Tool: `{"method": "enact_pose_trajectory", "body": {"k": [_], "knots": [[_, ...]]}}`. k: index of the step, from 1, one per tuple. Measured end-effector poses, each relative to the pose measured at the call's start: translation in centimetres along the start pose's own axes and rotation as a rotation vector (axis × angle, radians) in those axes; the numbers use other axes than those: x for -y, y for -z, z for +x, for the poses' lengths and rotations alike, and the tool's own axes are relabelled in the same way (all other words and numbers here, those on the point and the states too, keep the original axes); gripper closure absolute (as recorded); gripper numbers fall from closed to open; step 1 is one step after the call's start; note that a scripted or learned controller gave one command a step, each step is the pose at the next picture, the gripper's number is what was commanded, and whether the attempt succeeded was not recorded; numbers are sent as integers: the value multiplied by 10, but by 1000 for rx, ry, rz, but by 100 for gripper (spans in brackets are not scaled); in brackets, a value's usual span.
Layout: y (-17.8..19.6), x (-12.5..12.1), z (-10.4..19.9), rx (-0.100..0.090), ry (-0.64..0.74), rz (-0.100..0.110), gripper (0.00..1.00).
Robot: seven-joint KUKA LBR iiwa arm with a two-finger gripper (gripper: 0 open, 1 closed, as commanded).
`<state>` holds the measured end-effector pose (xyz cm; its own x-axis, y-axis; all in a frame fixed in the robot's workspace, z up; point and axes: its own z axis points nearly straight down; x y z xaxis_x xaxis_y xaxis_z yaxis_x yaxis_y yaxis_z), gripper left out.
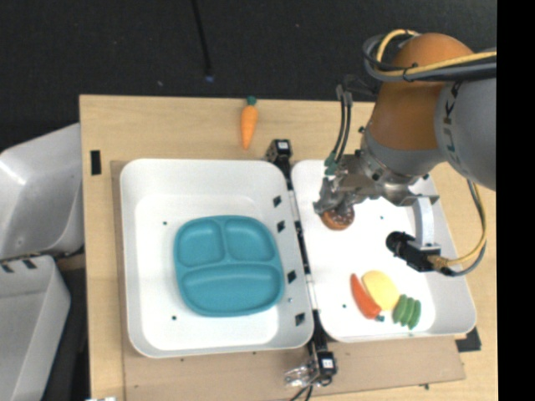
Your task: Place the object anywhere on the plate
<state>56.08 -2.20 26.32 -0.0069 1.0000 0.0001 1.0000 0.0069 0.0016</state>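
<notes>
The end effector (334, 200) sits low in the right bin (435, 320), directly over a small brown round object (338, 218) near that bin's upper left corner; whether it grips the object cannot be told. The blue divided plate (226, 265) lies in the middle of the left bin (142, 224), with bare white floor all around it. A red, a yellow and a green toy (383, 296) cluster near the right bin's lower edge. A toy carrot (248, 123) rests on the bench (167, 124) above the bins.
</notes>
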Motion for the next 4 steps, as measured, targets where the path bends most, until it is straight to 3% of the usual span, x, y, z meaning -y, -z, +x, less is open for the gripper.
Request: {"method": "enact_pose_trajectory", "body": {"k": [3,4], "knots": [[-24,-32,152,0,-1,2,100],[-23,-32,150,1,-4,2,0]]}}
